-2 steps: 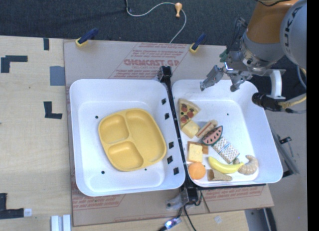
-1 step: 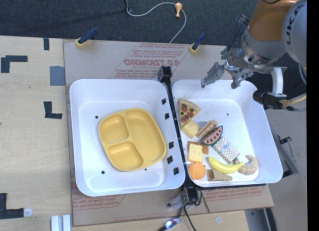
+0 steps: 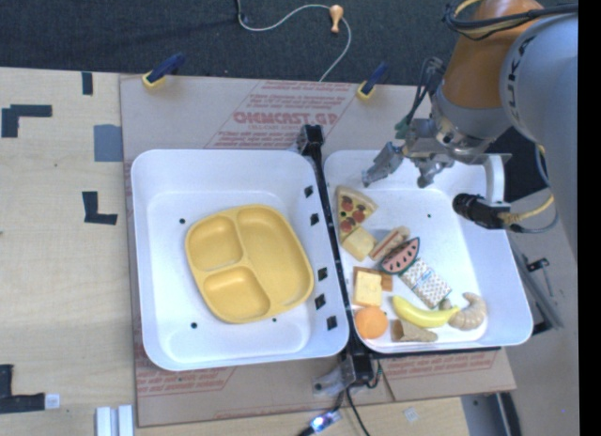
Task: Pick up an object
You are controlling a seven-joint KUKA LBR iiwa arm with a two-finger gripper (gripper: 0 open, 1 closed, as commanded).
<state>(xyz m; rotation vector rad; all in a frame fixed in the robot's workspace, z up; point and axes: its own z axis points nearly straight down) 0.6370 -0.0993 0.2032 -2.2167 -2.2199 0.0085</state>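
Closest to me, along the lower edge of the right bin (image 3: 498,265), sits a row of toy food: an orange (image 3: 372,322), a banana (image 3: 420,311) and a croissant-like piece (image 3: 470,311). Working left to right, the left bin (image 3: 160,237) holds a yellow divided tray (image 3: 248,262), and then comes the crowded right bin, with a pizza slice (image 3: 354,209) at its upper left, a watermelon slice (image 3: 402,256) and a cheese wedge (image 3: 368,287) below it. My gripper (image 3: 406,169) hangs over the upper part of that bin with its two fingers spread apart and nothing between them. I judge the pizza slice the nearest target: it lies down and to the left of the fingers, its point aimed toward the lower left. Nothing stands between tool and slice, though the bin's dividing wall runs just beside it, and the neighbouring pieces crowd its lower side.
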